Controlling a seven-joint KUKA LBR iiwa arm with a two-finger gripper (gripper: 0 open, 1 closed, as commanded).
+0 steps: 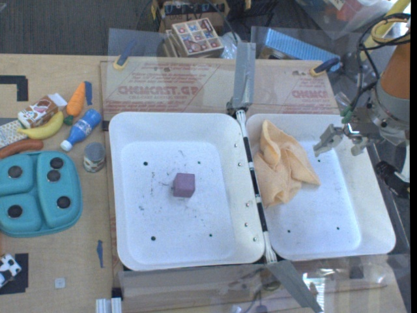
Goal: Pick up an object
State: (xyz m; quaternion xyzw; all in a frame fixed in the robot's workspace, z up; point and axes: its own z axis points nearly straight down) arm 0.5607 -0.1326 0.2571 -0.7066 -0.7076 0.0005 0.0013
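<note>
Two shallow white bins sat side by side at the middle of the frame; the left bin (130, 135) held a small purple cube (184, 185) near its centre, resting flat on the speckled floor, well apart from every wall; the right bin (365, 233) held a crumpled tan cloth (281, 165) bunched against its left wall, its upper end close to the bin's upper left corner and its lower folds spreading toward the bin's middle; the gripper (341, 140) hung over the upper right part of the right bin, to the right of the cloth and apart from it, its two grey fingers spread wide with nothing between them; the arm's orange band (399, 77) showed at the right edge of the frame above it; at the left edge of the frame, on the wooden bench (58, 253), lay a teal sectioned tray (36, 191), a toy banana (40, 129), a toy carrot (77, 98), a small blue and white bottle (82, 128) and a small grey can (94, 156), all outside the bins.
</note>
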